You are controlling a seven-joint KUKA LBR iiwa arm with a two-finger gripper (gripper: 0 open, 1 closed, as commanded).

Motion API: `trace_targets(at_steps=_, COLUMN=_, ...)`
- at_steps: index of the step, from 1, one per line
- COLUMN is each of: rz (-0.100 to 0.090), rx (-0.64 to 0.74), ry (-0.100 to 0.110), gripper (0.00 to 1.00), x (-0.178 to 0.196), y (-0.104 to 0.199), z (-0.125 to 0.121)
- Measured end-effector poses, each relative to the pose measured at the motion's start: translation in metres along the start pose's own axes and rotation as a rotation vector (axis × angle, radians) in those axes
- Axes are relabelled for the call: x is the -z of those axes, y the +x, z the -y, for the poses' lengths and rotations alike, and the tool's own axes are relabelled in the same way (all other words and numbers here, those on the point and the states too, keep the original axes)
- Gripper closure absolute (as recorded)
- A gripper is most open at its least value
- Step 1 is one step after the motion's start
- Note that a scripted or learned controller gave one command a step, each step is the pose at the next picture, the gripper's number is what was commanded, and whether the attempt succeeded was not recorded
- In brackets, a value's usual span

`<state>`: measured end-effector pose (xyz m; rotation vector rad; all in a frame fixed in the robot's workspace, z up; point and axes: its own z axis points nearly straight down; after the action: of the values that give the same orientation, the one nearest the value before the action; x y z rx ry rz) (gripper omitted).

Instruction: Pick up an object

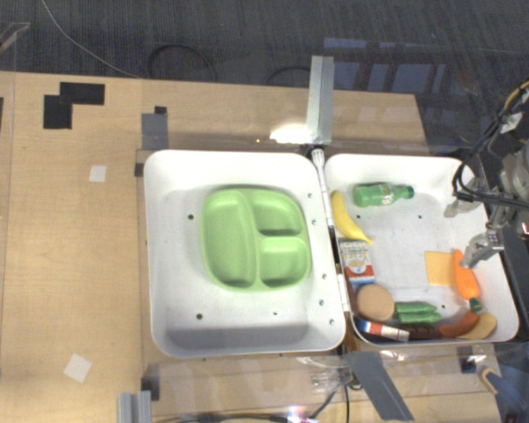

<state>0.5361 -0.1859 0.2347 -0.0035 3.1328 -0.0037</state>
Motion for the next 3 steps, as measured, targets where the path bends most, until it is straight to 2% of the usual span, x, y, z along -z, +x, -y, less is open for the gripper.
trace_targets(at_steps=1, rz=-0.009, rx=0.127, ry=-0.005, gripper=0.0, x=-0.102, y=0.0, z=0.019)
trace_targets(at_steps=2, rz=0.007, rx=0.133, ry=0.002, gripper=0.0, x=-0.145, y=-0.004, z=0.02)
trace_targets(at_steps=3, rz=0.012, rx=0.352, ry=0.006, gripper=0.0, x=-0.143, y=0.027, z=0.001)
